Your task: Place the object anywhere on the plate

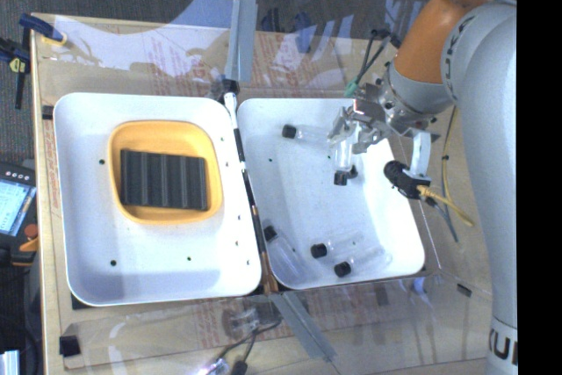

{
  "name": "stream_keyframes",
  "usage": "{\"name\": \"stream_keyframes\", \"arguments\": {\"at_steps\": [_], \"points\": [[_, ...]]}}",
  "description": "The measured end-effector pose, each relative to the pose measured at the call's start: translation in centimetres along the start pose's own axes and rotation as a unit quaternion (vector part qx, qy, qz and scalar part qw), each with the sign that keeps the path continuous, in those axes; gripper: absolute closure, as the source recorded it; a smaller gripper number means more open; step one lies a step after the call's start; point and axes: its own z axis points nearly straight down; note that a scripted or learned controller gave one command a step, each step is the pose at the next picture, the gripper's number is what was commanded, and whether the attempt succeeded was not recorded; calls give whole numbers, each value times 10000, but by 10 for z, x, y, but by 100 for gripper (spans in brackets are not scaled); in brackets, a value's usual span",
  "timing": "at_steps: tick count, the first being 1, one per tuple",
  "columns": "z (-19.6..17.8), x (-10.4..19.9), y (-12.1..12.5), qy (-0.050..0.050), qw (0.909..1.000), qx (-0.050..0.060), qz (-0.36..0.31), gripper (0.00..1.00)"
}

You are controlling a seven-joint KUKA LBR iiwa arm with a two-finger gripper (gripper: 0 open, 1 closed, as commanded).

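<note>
A square yellow plate [165,177] with rounded corners and a dark ribbed centre is seen lying flat in the left bin. In the right bin, 4 small clear objects with black caps are scattered: 1 at the far left [291,133], 1 upright mid-bin [342,165], 2 near the front edge [332,247].

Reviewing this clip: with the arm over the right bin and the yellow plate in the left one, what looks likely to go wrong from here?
1. The objects in the right bin look small, clear and dark-capped, so the gripper may close on nothing or pinch one loosely.
2. The plate sits in the left bin, across the divider; a weak grasp might drop the object during that carry.
</note>
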Motion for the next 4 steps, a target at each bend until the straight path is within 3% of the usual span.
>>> {"name": "stream_keyframes", "arguments": {"at_steps": [1, 2, 3, 4], "points": [[2, 24, 0, -6, 9933, 13, -1157, 100], [-5, 66, -17, -10, 9724, 10, -2334, 100], [7, 113, -28, -12, 9292, 3, -3696, 100], [9, 153, -50, -12, 8933, 13, -4494, 100]]}}
